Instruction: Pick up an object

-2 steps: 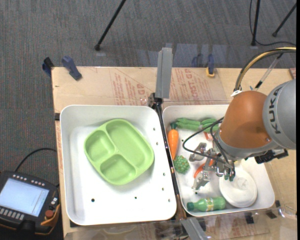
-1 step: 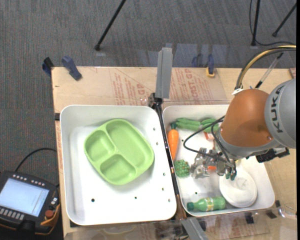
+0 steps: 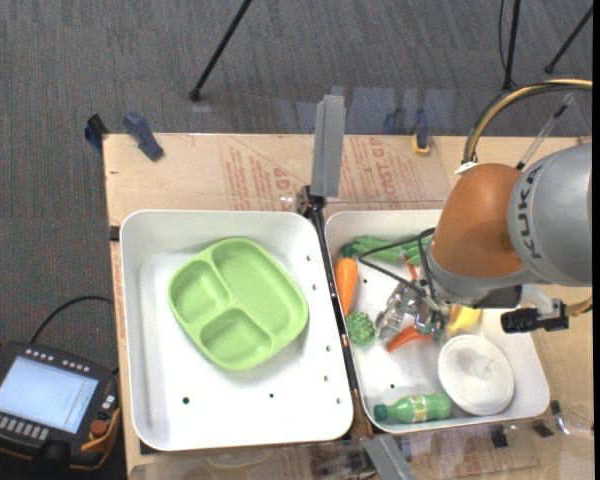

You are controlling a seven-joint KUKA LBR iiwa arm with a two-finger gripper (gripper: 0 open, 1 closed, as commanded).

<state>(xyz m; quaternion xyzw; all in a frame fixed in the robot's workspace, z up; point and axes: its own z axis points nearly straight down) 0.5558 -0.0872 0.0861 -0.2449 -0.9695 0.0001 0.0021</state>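
Observation:
My gripper [image 3: 404,320] hangs low in the right bin [image 3: 380,408], in among the toys near its middle. Just below its metal fingers lies a small orange-red piece [image 3: 410,339], and a green broccoli piece [image 3: 359,327] sits to their left. An orange carrot [image 3: 346,284] lies upright along the bin's left wall. A green bean-like piece [image 3: 375,249] rests at the back. A yellow piece [image 3: 464,317] peeks out under the wrist. Nothing is seen between the fingers, and their spread is unclear.
A white bowl [image 3: 477,372] sits front right in the right bin, with a green bottle [image 3: 414,408] lying by the front wall. The left bin [image 3: 150,408] holds a green divided plate [image 3: 239,302]. A grey post [image 3: 328,153] stands behind the bins.

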